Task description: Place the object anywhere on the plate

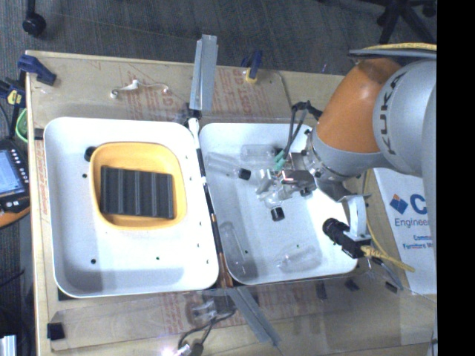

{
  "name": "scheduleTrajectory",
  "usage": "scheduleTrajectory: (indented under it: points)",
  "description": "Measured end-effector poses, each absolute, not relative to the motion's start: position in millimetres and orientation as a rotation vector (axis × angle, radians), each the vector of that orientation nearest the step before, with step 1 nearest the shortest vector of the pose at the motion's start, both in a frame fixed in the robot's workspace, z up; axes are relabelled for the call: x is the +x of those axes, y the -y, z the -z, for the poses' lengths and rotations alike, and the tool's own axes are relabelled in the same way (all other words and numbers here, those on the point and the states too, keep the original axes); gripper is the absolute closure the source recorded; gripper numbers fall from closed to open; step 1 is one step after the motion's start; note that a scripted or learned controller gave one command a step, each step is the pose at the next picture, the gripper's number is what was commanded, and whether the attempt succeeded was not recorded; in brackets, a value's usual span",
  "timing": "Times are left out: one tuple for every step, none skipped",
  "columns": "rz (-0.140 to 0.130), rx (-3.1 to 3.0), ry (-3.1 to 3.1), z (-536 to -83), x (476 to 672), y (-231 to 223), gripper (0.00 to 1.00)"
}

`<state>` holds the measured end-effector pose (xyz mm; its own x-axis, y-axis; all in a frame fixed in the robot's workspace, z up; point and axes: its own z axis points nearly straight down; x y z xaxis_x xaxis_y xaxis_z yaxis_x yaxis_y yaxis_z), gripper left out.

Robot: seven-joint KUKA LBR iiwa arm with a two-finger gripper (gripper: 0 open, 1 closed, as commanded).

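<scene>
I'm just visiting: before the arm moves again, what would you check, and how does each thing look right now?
1. Plate sits flat in the left bin: ok.
2. Dark ridged block already lies on the plate, but bare yellow rim is left around it: ok.
3. Gripper is over the right bin, among clear plastic items: ok.
4. Something is held in the gripper: cannot tell.
5. Path leftward over the divider between bins is free: ok.

Grey arm [412, 117], orange band, black "KUKA" lettering, dark cables.
</scene>
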<state>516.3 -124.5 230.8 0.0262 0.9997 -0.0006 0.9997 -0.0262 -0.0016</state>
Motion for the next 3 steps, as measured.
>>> scheduleTrajectory:
  points:
    - [-0.003,-2.094,2.338,-266.7,560.7,44.4,1.00]
    - [-0.005,-1.951,2.455,-235.0,584.8,-5.3,1.00]
    - [-0.005,-1.951,2.455,-235.2,584.9,-5.3,0.00]
